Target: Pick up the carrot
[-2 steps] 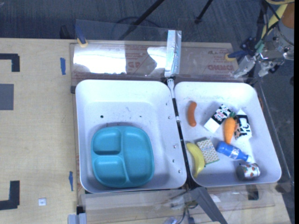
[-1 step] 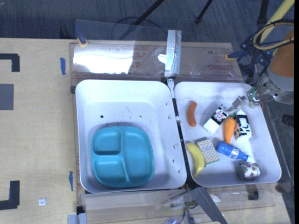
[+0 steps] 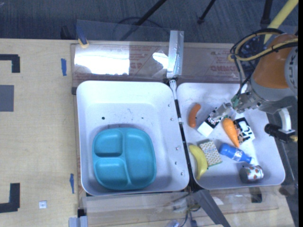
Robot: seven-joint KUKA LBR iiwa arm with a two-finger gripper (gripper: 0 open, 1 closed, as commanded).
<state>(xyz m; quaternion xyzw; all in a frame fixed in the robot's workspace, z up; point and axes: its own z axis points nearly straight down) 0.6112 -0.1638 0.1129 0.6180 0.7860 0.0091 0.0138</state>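
While the gripper (image 3: 218, 116) reaches into the right bin (image 3: 274, 174), its finger spread unreadable from above, the carrot (image 3: 231, 131) lies just beside its tip, apparently ungrasped, crowded by a banana (image 3: 199, 160), blue bottle (image 3: 235, 153) and sponge (image 3: 210, 153), leaving little clearance.

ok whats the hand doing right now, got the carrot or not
hand: in the right bin just left of the carrot, nothing seen held; open or closed cannot be told.
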